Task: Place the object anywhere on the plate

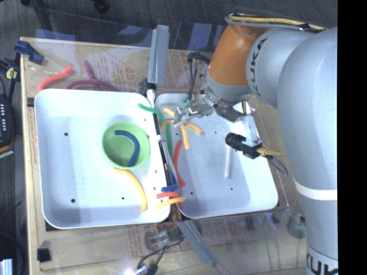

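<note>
- I am watching the grey KUKA arm with its orange band (232, 56) reaching in over the right shallow white bin (252, 193), bending down toward that bin's far-left corner, probably because that is where the loose pieces are lying.
- The left shallow white bin (57, 199) is carrying the round green plate (121, 148), the target, sitting right of that bin's centre.
- A curved blue strip (133, 143) is already resting on the plate; a curved yellow strip (137, 185) is lying just off its near rim.
- The two-finger gripper (184, 114) is hovering well right of the plate, over small yellow sticks (189, 132); I cannot tell whether it is clenched, released, or grasping anything.
- A red strip (178, 159) is lying near the shared wall.
</note>
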